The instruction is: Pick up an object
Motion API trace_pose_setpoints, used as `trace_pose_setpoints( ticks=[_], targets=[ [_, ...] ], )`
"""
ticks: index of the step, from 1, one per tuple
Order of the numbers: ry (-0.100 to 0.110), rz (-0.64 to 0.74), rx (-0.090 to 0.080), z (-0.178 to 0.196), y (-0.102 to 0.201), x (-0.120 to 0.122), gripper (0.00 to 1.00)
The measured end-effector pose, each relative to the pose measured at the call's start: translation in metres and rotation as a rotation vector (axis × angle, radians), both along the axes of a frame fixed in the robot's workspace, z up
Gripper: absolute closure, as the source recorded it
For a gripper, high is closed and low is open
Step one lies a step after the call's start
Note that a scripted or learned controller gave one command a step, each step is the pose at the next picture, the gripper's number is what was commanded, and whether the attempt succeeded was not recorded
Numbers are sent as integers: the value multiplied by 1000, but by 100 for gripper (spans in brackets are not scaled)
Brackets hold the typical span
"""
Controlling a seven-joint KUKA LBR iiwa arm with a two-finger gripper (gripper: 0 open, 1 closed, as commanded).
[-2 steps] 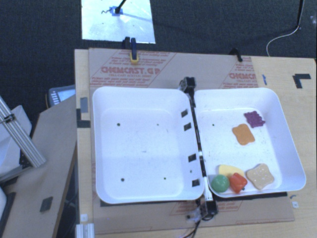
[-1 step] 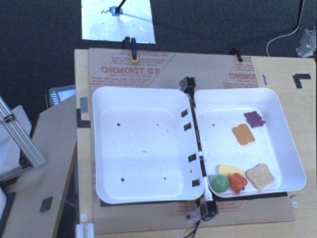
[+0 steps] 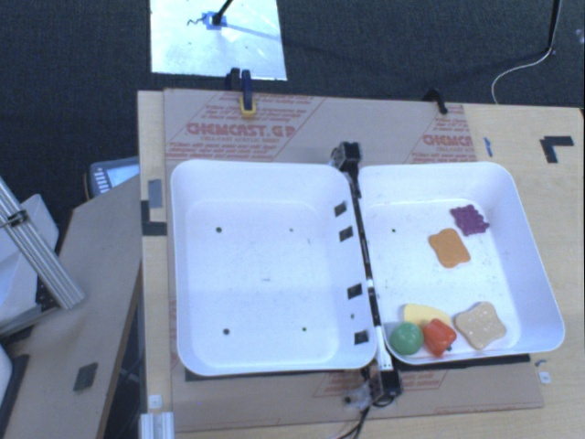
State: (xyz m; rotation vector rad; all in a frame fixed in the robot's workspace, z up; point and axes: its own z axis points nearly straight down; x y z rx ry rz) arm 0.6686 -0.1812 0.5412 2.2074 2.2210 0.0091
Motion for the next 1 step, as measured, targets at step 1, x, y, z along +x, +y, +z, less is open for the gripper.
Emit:
trace_pose_setpoints(
  ticks=[1],
  targets=[
    [11,-5,2,-104,-26,0,100]
  ],
)
